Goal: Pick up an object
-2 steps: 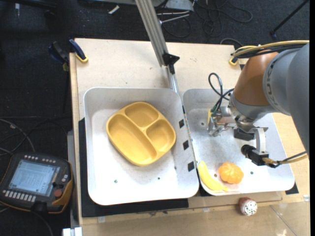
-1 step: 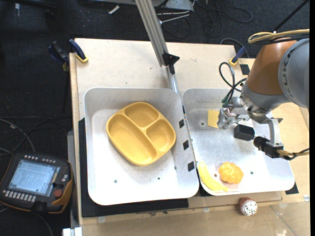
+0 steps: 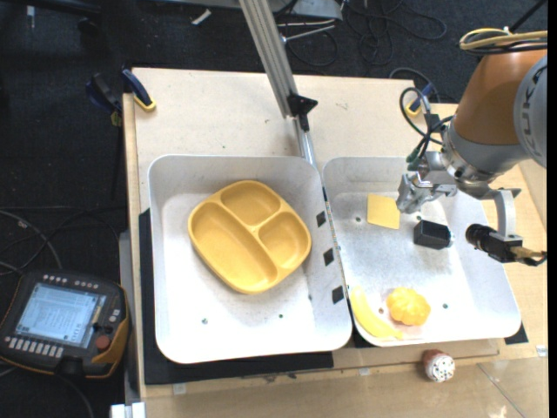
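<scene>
Two white bins are set side by side on the counter (image 3: 218, 103). The left bin (image 3: 174, 320) holds a yellow divided plate (image 3: 250, 234) with three compartments, lying flat near the middle. In the right bin (image 3: 487, 303) a flat yellow square (image 3: 384, 211) lies near the far left part, a small black block (image 3: 431, 233) lies just right of it, a yellow lump (image 3: 408, 306) sits near the front edge, and a banana (image 3: 370, 316) is laid beside the lump along the front left corner, touching or nearly touching it.

The gripper (image 3: 412, 192) is seen above the right bin, just beside the right edge of the square and near the block. Nothing can be seen between its fingers, and whether they are spread or closed cannot be told, since they are small and seen from above against the bin floor. A black fitting (image 3: 492, 242) juts from the wrist to the right of the block, over the bin.

The arm (image 3: 500, 103) is cut off by the right edge of the picture, and the far right corner of the right bin is hidden under it. Cables (image 3: 418, 111) hang by the wrist. A slanted metal rail (image 3: 274, 50) crosses the counter down to the gap between the bins. A small speckled ball (image 3: 439, 366) lies on the counter in front of the right bin, outside it. A blue and yellow clamp (image 3: 137, 90) is fixed at the far left corner of the counter. A teach pendant (image 3: 61, 316) with a lit screen lies on the floor to the left.
</scene>
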